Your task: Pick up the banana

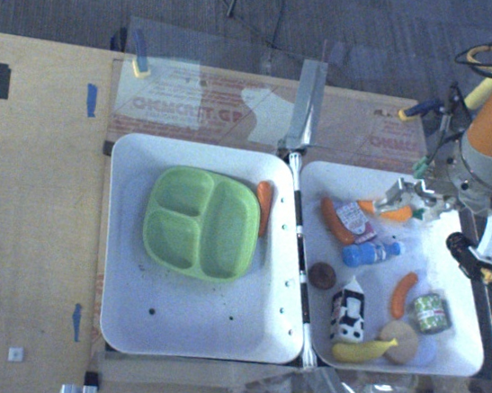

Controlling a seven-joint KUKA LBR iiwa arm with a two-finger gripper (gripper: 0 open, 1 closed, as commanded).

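Observation:
The yellow banana (362, 349) lies flat near the front edge of the right bin (459, 357), between a cow-patterned carton (349, 313) and a beige round piece (401, 342). My gripper (412, 197) hangs over the far end of the same bin, well away from the banana, just above an orange item (395, 213). No banana is in the gripper.
The right bin also holds a red-orange packet (343, 219), a blue bottle (371, 252), a brown disc (322, 274), a small carrot (404, 293) and a green can (430, 312). In the left bin (121, 310) sit a green divided plate (201, 223) and a carrot (264, 207).

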